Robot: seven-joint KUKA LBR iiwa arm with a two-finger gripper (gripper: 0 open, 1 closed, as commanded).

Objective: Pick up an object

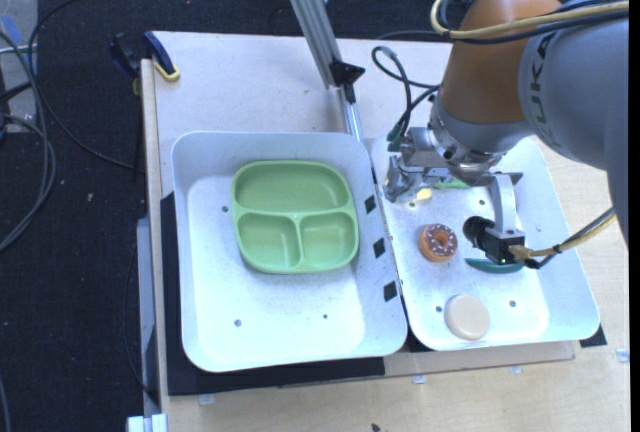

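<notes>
- The gripper (407,182) hangs low in the right bin (560,305); whether its jaws are wide or narrow, I cannot tell.
- The donut (437,242) lies just beside it, so a descent could miss.
- The beige disc (467,316) sits nearer the front.

The upper part of the right bin (560,305) is covered by the arm (520,60), which is itself cut off by the right edge of the frame. The gripper (408,182) is largely masked by the wrist hardware, and a yellow piece (423,194) and a green item (455,183) beneath it are seen only in slivers, too little to be identified. A teal object (492,266) beside the doughnut (438,242) is partly hidden by a black fitting (492,238).
</notes>
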